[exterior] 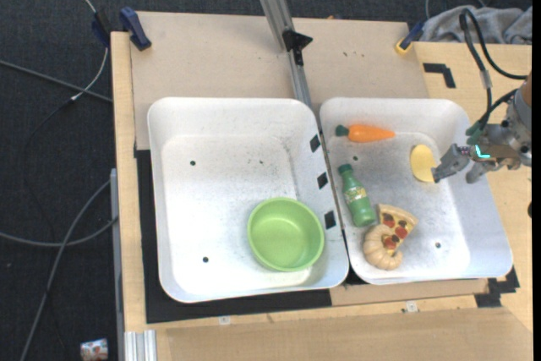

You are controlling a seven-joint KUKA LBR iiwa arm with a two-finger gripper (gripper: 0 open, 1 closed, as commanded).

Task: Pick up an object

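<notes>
In the right bin [456,262] lie an orange carrot [368,133] near the far wall, a yellow lemon-like piece [421,162], a green bottle [355,195] on its side and a pizza slice [389,236] toward the front. My gripper [451,166] reaches in from the right at the bin's right side, its dark fingertip right beside the yellow piece. No object shows between its fingers. A green bowl [286,233] sits upright in the left bin [194,182].
A metal pole [272,4] slants from the top down to the gap between the bins. Blue clamps [135,28] hold the board's far corners. Cables and a grey cloth [473,19] lie at the upper right.
</notes>
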